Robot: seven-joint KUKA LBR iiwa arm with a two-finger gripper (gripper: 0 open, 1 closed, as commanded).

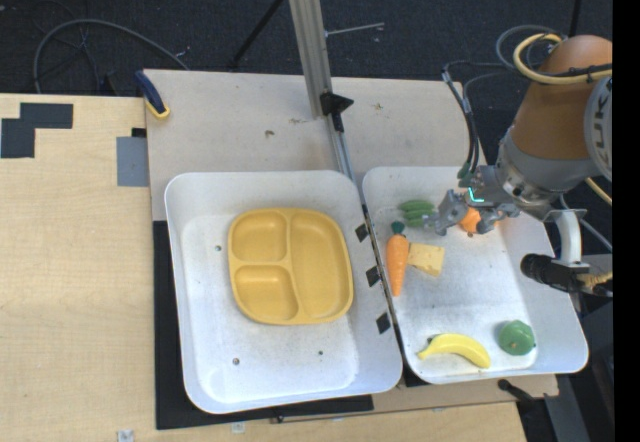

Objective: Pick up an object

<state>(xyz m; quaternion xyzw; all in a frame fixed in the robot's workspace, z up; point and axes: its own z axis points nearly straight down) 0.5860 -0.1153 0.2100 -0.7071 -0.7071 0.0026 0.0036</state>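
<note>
The gripper (447,219), its state impossible to tell, hovers beside the carrot (397,262) in the right bin (560,355).

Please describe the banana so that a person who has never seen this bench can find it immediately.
Look at the right white bin, the one without the yellow tray. Go to its near edge: the banana lies there, just left of a round green fruit. It is the only curved, bright yellow thing in that bin; the carrot farther up is orange and straight.

Evenly lit from overhead, bright across both white bins (200,370), dim over the dark floor behind. Soft, short shadows. Slightly grainy, mildly soft throughout; no strong glare.
</note>
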